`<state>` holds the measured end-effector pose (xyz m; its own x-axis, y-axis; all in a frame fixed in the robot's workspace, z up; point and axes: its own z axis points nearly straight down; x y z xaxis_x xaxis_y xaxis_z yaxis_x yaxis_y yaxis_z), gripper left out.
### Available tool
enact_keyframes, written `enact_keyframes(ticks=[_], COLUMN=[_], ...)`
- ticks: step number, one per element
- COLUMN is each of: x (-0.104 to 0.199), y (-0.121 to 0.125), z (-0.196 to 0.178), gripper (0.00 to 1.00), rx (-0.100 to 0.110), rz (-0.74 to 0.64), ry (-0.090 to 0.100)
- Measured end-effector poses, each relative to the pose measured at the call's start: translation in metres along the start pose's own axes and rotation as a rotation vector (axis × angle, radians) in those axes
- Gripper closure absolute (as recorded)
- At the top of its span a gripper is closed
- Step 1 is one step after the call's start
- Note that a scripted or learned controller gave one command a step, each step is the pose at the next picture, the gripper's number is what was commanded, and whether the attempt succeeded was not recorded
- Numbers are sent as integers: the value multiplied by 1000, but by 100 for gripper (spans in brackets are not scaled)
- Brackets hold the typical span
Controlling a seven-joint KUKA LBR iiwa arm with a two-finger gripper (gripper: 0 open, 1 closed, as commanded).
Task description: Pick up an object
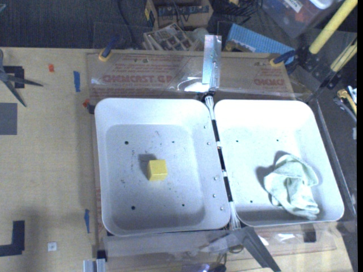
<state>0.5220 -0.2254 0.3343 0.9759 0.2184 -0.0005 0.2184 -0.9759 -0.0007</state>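
A small yellow block (157, 169) lies near the middle of the left white bin (110, 123). A crumpled white cloth (292, 187) with pale green tints sits in the lower right part of the right white bin (249, 115).
A metal divider strip (220, 163) runs between the two bins. A clear plastic panel with red lettering (147, 75) stands behind them, with an upright metal post (211, 61) at its centre. The wooden bench (39, 152) stretches to the left.
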Motion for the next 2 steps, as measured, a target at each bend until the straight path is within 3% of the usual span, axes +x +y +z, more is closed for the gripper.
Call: enact_keyframes(ticks=[1, 2], x=[-39, 5], y=[-10, -1], z=[199, 136], gripper=[100, 100], rx=[2, 1], rz=[25, 20], ry=[-2, 0])
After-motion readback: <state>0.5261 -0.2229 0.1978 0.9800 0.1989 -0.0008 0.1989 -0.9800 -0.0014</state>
